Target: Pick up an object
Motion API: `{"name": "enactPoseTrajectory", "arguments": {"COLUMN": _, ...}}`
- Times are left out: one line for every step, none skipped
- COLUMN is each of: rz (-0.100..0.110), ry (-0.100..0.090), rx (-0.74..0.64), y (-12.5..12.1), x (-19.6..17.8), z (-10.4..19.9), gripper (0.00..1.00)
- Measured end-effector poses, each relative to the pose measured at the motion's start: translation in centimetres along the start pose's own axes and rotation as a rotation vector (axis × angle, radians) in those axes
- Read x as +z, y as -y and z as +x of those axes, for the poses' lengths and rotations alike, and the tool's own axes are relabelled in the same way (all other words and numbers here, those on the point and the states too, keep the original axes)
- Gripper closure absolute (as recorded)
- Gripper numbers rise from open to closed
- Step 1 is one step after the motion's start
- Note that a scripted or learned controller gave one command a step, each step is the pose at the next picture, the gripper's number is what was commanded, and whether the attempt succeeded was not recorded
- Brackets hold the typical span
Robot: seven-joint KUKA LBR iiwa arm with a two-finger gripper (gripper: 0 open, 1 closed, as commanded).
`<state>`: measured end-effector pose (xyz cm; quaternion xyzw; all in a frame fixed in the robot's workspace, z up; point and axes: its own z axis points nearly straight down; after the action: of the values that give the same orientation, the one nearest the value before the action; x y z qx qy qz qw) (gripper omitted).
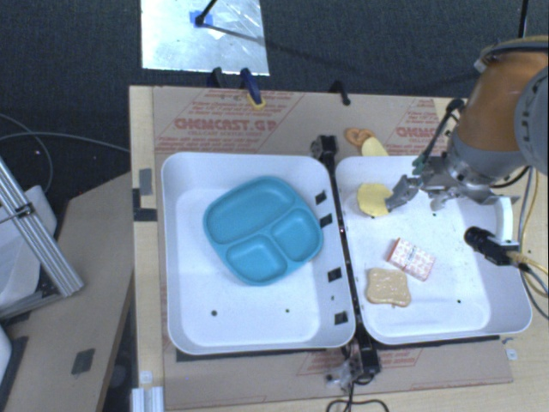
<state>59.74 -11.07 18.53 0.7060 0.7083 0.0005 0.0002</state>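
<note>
In the right bin [480, 316] lie a flat yellow round piece [371, 199], a pink-and-white packet [411, 259] and a tan slice of toast [388, 287]. My gripper [418, 199] hangs over the upper middle of that bin, just right of the yellow piece. Its fingers stand apart, and the left fingertip [397, 199] is close to the yellow piece's right edge. Nothing sits between the fingers. The packet and the toast lie below the gripper, apart from it.
The left bin [184, 256] holds a blue divided plate [262, 229]. A yellow and an orange toy food piece [366, 142] lie on the cardboard just beyond the right bin. A black part of the arm [485, 245] overhangs the right bin's right side.
</note>
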Motion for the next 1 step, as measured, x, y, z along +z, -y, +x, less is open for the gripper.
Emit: {"name": "enactPoseTrajectory", "arguments": {"rz": -0.006, "ry": 0.001, "rx": 0.003, "y": 5.84, "x": 10.15, "z": -3.59, "gripper": 0.0}}
